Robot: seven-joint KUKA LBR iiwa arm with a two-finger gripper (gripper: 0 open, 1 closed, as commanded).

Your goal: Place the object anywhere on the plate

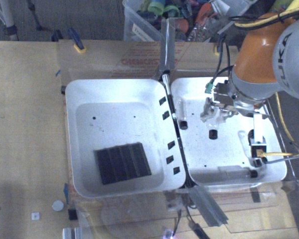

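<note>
Low in the frame, a dark ribbed rectangular plate (pixel 123 163) lies flat in the left white bin (pixel 79 133). At centre right, two small black cylindrical objects (pixel 213 133) sit apart in the right white bin (pixel 229 176). The gripper (pixel 213 111) hangs above them; whether its jaws are open or closed cannot be told. At the frame's top, a clear tub of coloured tools (pixel 184 9). No writing is legible.

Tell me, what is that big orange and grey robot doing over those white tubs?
The robot arm reaches in from the right, with its gripper over the right white bin. Two small dark objects lie on that bin's floor just below and beside it. The left bin holds a dark ribbed plate, where an object is meant to go. Nothing lies on the plate yet.
</note>
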